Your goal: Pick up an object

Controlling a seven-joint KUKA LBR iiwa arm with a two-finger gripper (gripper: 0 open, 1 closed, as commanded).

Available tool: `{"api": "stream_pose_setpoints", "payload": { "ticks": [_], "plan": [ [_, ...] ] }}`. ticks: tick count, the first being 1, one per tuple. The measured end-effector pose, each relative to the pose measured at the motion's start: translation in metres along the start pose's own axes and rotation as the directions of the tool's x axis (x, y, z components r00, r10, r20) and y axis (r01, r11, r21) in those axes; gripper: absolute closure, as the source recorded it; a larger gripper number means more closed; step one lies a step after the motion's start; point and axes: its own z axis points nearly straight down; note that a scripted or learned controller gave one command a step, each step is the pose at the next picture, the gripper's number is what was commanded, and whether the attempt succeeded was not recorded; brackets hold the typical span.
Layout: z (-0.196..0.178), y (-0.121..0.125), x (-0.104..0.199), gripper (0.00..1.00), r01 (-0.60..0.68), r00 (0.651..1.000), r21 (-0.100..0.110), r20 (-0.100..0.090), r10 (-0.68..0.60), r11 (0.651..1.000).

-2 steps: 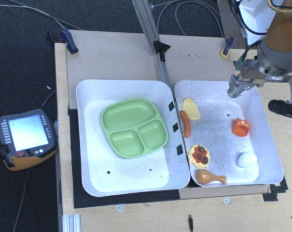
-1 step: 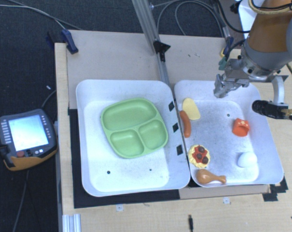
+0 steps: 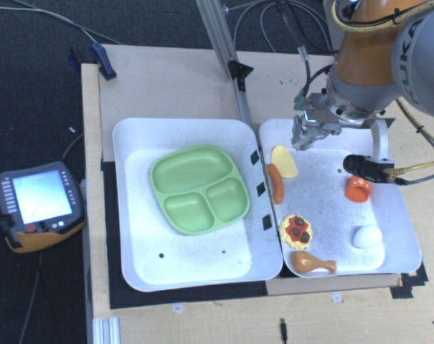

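My gripper [image 3: 303,139] hangs over the far left corner of the right bin [image 3: 323,199], just above and to the right of a pale yellow slice [image 3: 284,161]. Nothing shows in its grasp. An orange sausage [image 3: 275,182] lies along the bin's left wall, below the slice. A small pizza [image 3: 297,231] and a brown drumstick [image 3: 313,264] rest near the front left corner. A red-orange toy vegetable [image 3: 358,189] sits at the right side, with a white egg [image 3: 366,236] below it.
The left bin [image 3: 134,221] holds a green divided plate [image 3: 199,189]. A black fitting with a cable [image 3: 366,165] lies over the right bin's far right side. A metal pole [image 3: 224,41] slants up behind the bins. A teach pendant [image 3: 37,203] lies off the bench at left.
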Motion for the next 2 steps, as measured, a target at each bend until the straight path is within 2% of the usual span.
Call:
{"api": "stream_pose_setpoints", "payload": {
  "ticks": [1, 2],
  "plan": [
    [-0.004, 0.002, 0.056, 1.0, 0.003, 1.0, -0.004, -0.001, -0.003, 1.0],
    [0.008, 0.005, 0.112, 1.0, 0.002, 1.0, -0.002, -0.001, -0.002, 1.0]
  ]
}}
